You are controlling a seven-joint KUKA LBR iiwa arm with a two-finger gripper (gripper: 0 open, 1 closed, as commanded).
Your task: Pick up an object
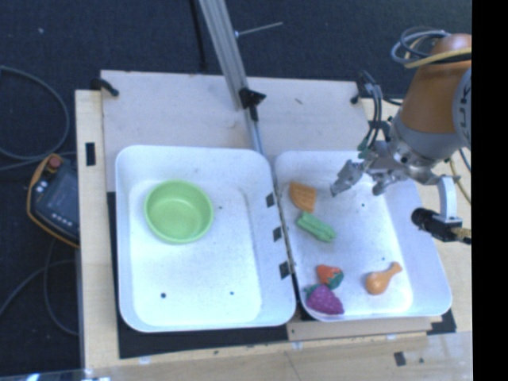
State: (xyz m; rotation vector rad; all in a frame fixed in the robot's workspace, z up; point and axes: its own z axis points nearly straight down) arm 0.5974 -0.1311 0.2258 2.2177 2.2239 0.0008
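The end effector hangs over the right bin with its fingers spread apart and nothing between them, so the step in hand looks like the approach. The nearest candidate is the orange toy, small and rounded, lying near the bin's left wall, just left of the fingertips. The next move calls for shifting over it, descending and closing.

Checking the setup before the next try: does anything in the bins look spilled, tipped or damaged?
Nothing stands out. The green bowl sits upright in the left bin; the toy foods lie apart in the right bin, and the gripper hangs open above them.
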